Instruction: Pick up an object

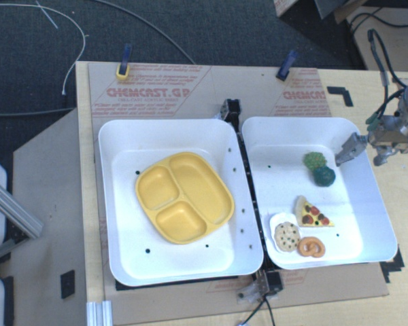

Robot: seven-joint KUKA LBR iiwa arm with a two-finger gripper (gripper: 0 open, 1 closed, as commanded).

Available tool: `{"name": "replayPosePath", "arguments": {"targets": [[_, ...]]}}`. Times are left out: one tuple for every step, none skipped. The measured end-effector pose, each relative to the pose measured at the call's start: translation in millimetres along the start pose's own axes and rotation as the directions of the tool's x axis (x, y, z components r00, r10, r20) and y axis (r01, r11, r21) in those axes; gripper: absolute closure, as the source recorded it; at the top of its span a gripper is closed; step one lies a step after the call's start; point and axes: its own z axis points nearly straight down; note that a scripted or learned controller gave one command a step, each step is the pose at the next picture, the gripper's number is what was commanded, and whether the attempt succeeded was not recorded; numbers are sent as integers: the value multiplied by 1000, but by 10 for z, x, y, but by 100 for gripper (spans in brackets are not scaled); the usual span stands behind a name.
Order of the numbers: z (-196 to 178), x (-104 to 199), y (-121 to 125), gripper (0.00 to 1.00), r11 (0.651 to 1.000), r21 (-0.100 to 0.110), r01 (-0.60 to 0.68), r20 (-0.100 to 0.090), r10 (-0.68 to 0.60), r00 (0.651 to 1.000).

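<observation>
The counter carries two white bins. Landmark: the right bin. Over its upper right rim hangs the gripper, fingers spread apart, holding nothing. Inside it lie a green broccoli, a pizza slice, a cookie and a pretzel. Left of it, the left bin holds a yellow tray.

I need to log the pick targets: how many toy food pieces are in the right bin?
4: broccoli near the far side, pizza slice mid-bin, cookie and pretzel on a small white plate at the near-left corner.

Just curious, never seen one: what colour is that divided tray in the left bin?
Yellow; the divided tray shows plainly in the camera view.
</observation>
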Motion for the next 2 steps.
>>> {"name": "replayPosePath", "arguments": {"targets": [[-62,4,22,0,1000,-12,3,3,-3,1000],[559,-27,58,0,1000,-6,3,1,-3,1000]]}}
